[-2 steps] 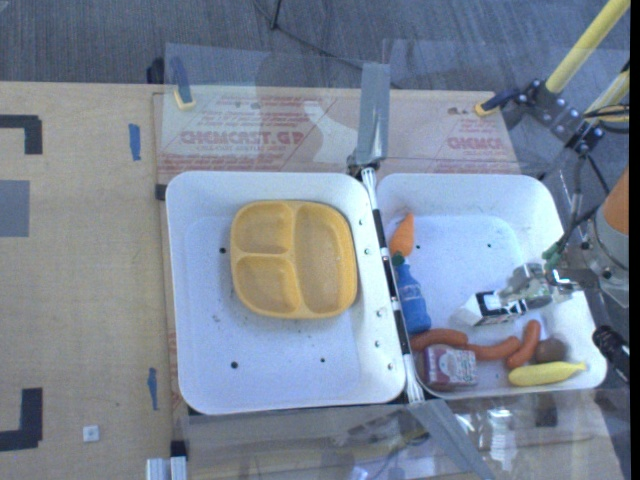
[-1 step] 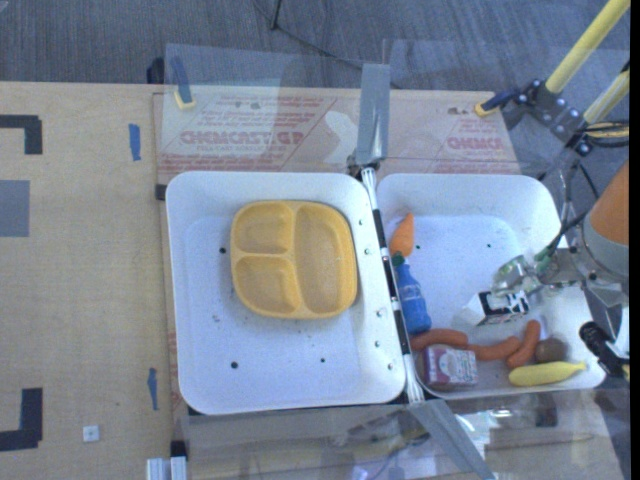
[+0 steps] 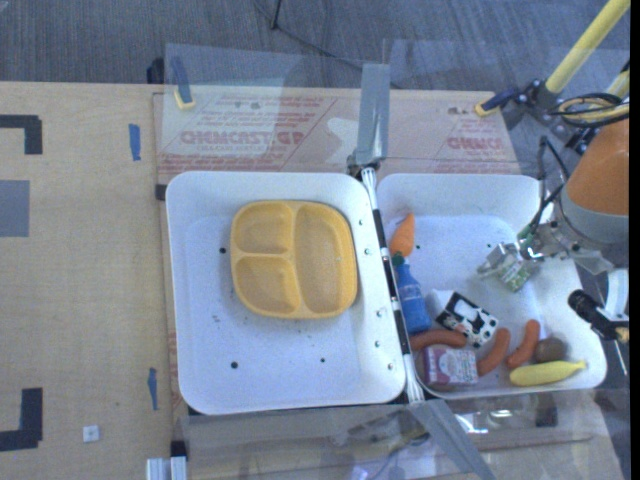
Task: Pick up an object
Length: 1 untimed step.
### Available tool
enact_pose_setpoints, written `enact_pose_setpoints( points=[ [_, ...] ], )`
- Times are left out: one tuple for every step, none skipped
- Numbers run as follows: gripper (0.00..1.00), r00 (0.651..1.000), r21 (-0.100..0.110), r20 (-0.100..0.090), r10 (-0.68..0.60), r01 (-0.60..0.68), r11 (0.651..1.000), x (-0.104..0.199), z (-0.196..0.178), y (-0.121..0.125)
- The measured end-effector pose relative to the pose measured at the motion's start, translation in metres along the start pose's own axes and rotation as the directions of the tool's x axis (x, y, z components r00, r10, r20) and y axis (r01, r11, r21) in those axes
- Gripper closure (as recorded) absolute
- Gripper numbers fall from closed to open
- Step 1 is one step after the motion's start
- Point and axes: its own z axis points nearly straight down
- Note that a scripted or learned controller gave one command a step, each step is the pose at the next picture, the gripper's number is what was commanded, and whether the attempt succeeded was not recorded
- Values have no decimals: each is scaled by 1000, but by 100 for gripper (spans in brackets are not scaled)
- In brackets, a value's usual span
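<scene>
In the camera view we see the counter (image 3: 80,268) bearing two white bins side by side. The left bin (image 3: 200,368) carries a yellow divided plate (image 3: 294,258), set near its centre and a little toward 12 o'clock. The right bin (image 3: 470,238) keeps all its loose things crowded toward 6 o'clock: an orange carrot (image 3: 402,235) and a blue bottle (image 3: 411,303) lie along the dividing wall, then a black-and-white block (image 3: 469,317), a pink packet (image 3: 450,366), sausages (image 3: 523,342) and a yellow banana (image 3: 546,372) at about 5 o'clock.

The arm (image 3: 600,183) comes in from 3 o'clock, and its hand (image 3: 512,264) hangs over bare bin floor at roughly 2 o'clock of the right bin, well apart from the pile. We cannot tell how far the hand is open, and nothing shows clearly between its fingers.

We judge no object is lifted yet; any of the clustered items could serve, and the banana or sausages lie nearest the arm's side.
</scene>
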Motion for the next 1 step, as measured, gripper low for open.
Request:
enact_pose_setpoints(
  points=[
    [100,1000,-1,12,4,-4,1000,-6,-11,-1]
  ],
)
